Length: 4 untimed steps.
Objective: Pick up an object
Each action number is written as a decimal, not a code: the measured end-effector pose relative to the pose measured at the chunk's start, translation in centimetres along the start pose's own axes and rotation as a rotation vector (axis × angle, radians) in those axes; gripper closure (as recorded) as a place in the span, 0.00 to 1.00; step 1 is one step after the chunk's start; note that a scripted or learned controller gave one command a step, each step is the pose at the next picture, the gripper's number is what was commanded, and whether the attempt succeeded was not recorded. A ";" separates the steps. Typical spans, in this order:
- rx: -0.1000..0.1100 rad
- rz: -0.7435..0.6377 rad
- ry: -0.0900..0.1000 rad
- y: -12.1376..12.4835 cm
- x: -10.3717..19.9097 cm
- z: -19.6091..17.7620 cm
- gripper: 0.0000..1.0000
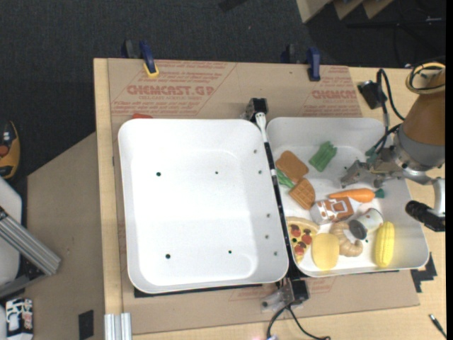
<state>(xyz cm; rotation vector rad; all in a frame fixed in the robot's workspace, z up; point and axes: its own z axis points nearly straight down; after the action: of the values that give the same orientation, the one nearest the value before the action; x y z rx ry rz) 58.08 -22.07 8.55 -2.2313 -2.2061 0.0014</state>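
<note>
Hovering over the right bin (425, 250) now, gripper (356, 170) low near the bin's upper right, reaching in from three o'clock with the orange band above the wrist up at the frame edge. Fingers look splayed, dark prongs pointing toward nine o'clock, nothing pinched between them, though hard to be sure at this slant and size. Nearest candidate: the orange carrot (357, 196), just beside the fingertips at roughly six o'clock from them. Long axis of the carrot running nine-to-three, thick end toward nine, green tip toward three. So a short drop toward six o'clock and down, with the fingers needing to straddle the carrot across its width rather than along it. Green block (322, 156) lying at about ten o'clock from the tips, near but apart, tilted. Crowded below the carrot: a small orange-and-white carton (335, 208) touching or nearly touching it, a yellow corn cob (383, 244) at five o'clock, a pale yellow piece (325, 251) and a pizza slice (301, 234) toward seven. Risk, as a judgement: clipping the carton on the way down. Left bin (141, 190) off at nine o'clock, well apart from the action.
</note>
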 end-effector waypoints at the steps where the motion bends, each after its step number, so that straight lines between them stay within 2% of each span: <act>1: -0.011 -0.018 -0.004 8.0 5.1 0.0 0.00; 2: 0.001 -0.014 0.001 1.3 10.6 0.1 0.00; 3: -0.007 -0.014 -0.003 8.4 11.5 -0.7 0.00; 4: -0.001 -0.012 -0.002 8.1 11.5 -1.7 1.00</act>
<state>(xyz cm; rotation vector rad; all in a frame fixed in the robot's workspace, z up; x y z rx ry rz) 66.28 -10.70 10.28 -2.2197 -2.2206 0.0030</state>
